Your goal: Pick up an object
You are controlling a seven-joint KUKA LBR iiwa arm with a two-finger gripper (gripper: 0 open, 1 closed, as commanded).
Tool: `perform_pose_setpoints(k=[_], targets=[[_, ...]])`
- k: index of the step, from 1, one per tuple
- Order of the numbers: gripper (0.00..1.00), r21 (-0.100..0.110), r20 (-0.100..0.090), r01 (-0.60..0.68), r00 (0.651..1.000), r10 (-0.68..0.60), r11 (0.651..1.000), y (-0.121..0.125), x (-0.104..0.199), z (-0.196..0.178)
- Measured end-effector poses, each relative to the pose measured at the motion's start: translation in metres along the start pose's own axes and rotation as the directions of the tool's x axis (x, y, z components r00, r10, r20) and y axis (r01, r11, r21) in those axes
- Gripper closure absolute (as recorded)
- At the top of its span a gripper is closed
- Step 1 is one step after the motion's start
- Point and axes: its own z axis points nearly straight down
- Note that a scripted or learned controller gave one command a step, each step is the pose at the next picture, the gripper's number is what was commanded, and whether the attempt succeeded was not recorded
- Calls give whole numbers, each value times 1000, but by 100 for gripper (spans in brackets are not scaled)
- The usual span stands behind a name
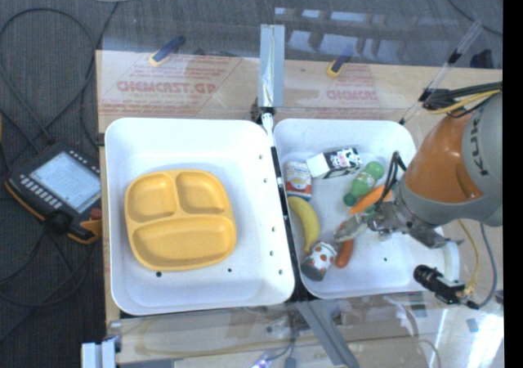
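Observation:
The right bin (pixel 384 272) holds several small items. A banana (pixel 307 223) lies along its left wall, with a small cup with a red label (pixel 298 179) above it. A black-and-white carton (pixel 341 160) and a green bottle (pixel 364 181) lie toward the back. An orange carrot (pixel 369 199) lies slantwise below the bottle. A red piece (pixel 345 253) and a round grey-and-red toy (pixel 319 258) sit near the front. My gripper (pixel 356 226) is low in the bin, just under the carrot and above the red piece; nothing shows held in it.
The left bin (pixel 147 145) holds a yellow divided tray (pixel 180 217). A metal post (pixel 271 64) stands behind the wall between the bins. The arm's grey and orange body (pixel 445 174) covers the right bin's right side. A teach pendant (pixel 57 186) lies left of the bench.

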Motion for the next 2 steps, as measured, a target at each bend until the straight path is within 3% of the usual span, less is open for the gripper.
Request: perform_pose_setpoints(k=[1,2], targets=[[100,-2,-5,3,1000,-3,1000,1,3,-9],[100,1,1,-218,976,218,976,14,72,-145]])
